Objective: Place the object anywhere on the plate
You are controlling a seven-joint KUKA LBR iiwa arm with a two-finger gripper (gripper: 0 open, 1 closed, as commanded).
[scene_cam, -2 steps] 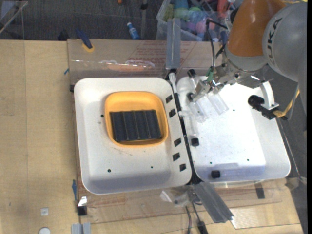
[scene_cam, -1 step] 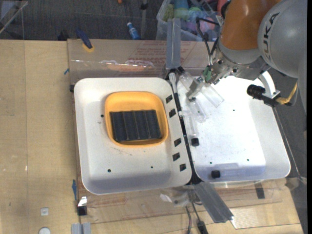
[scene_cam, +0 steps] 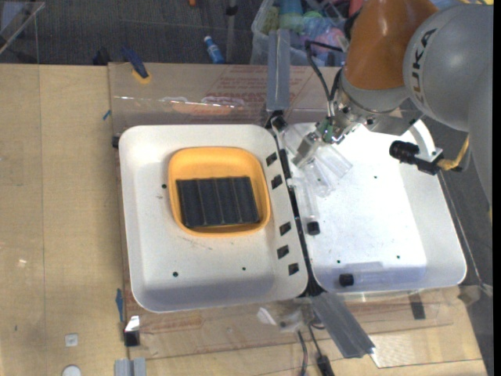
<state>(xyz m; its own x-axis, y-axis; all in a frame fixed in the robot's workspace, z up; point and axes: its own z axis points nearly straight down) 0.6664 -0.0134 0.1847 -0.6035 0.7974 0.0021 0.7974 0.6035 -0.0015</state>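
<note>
Plate [scene_cam: 218, 161]: yellow, in left bin [scene_cam: 149, 210], carrying a dark ridged block [scene_cam: 218, 202].
Pincer [scene_cam: 317, 155]: over right bin [scene_cam: 407, 210]; fingers' state cannot be told.

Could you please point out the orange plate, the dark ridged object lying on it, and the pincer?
orange plate [scene_cam: 182, 163]: camera view, bare upper-left rim.
dark ridged object [scene_cam: 218, 202]: camera view, middle of its top face.
pincer [scene_cam: 317, 149]: camera view, its clear tip over the right bin.

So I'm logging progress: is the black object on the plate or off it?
On it. The black ridged object lies flat inside the yellow plate in the left bin, within the plate's rim.
</note>
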